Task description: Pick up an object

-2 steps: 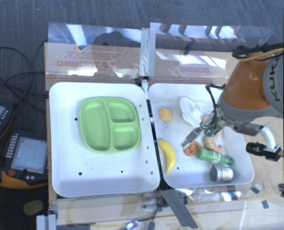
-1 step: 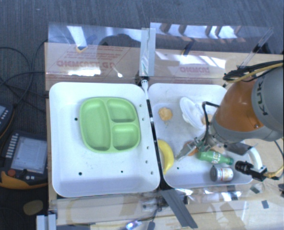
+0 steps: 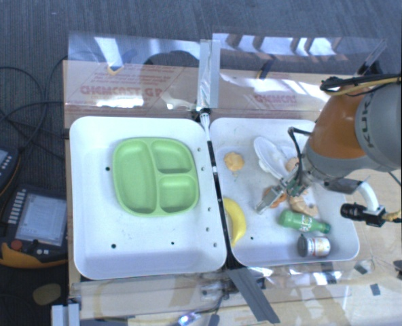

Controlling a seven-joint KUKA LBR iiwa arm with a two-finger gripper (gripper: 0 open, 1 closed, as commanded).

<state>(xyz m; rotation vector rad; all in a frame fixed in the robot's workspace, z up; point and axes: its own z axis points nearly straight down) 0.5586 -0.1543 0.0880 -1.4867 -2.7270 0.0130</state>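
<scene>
Two white bins sit side by side: the left bin [image 3: 92, 250] carries one green divided plate [image 3: 155, 176] with three compartments, lying flat near its middle. The right bin [image 3: 248, 250] is the busy one. Count them off: one yellow banana [image 3: 235, 219] hugging the bin's left wall, one small orange-tan lump [image 3: 234, 161] up near the back, one clear whitish plastic piece [image 3: 271, 156] tilted beside the wrist, one green bottle [image 3: 304, 222] lying on its side, and one metal can [image 3: 314, 246], also on its side, at the front right corner. Bottle and can lie close together, the can just in front.

The arm comes in from the right, orange band and grey casing above, and the gripper [image 3: 287, 189] is down among a little heap of tan and silvery bits [image 3: 274, 197] in the middle of the right bin, between the plastic piece and the bottle. Whether its fingers are apart or closed, the clutter there hides it: cannot tell.
</scene>
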